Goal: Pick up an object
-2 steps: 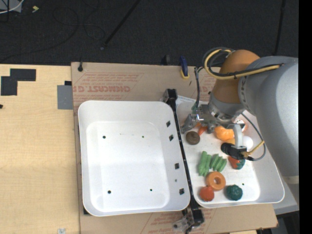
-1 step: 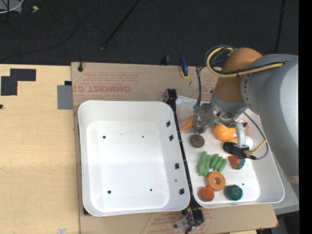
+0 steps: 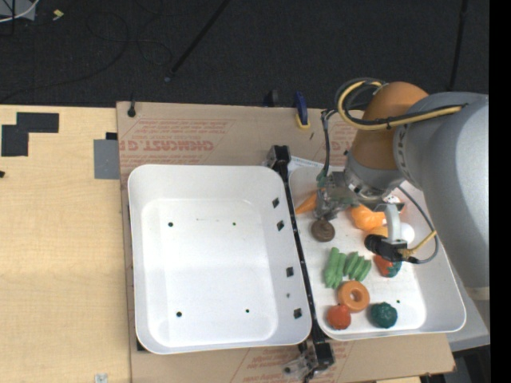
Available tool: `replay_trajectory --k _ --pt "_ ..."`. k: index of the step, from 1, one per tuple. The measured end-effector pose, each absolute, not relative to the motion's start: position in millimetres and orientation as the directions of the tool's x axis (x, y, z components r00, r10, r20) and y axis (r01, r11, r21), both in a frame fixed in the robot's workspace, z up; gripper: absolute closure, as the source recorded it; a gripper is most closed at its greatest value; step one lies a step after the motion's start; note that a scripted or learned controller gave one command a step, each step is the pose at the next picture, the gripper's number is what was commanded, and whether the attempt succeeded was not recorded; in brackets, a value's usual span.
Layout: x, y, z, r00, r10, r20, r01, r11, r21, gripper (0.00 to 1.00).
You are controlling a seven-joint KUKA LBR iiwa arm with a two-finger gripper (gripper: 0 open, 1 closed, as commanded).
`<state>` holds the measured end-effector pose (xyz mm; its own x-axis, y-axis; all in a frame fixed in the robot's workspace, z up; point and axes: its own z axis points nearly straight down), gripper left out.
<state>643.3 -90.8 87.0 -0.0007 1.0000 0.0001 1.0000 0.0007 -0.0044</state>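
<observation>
Two white bins (image 3: 209, 337) on bench (image 3: 56, 254)

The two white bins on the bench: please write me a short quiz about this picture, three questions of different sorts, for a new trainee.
1. True or false: the small toys all lie in the right white plastic bin, not in the left white plastic bin.
2. Which object lies nearest the front rim of the right bin? A) the green ribbed block B) the dark teal round ball C) the brown round disc
3. Fill in: the orange ring with a hole lies just behind the small ____ ball.

Key: 1 true; 2 B; 3 red.
</observation>
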Motion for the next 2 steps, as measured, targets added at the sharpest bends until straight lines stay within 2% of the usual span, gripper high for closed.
replay_trajectory --k 1,2 --pt "598.3 -113.0 87.1 0.002 1.000 0.001 1.000 -0.002 -0.007 1.00" --pt "639.2 -105.7 127.5 -0.001 1.000 0.000 1.000 0.001 0.003 1.00"
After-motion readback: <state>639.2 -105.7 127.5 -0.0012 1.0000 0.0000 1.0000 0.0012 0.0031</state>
